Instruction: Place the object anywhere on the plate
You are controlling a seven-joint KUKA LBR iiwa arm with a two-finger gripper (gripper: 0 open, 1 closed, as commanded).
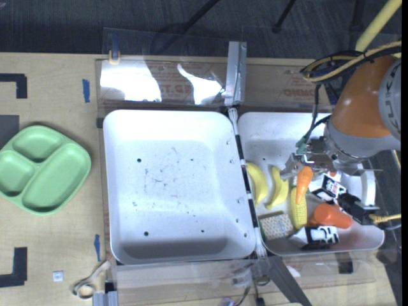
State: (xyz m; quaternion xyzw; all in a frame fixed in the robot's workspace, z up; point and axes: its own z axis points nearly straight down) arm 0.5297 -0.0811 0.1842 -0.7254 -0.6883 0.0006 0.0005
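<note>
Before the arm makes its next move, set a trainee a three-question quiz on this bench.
1. True or false: the green plate lies inside the left bin.
2. Which bin holds the bananas?
A. the left bin
B. the right bin
C. neither bin
3. Fill in: the plate is divided into ____ compartments.

Key:
1. False; it lies on the bench, to the left of both bins.
2. B; they lie beside the carrot and the corn cob, under the end effector.
3. Three.
</note>
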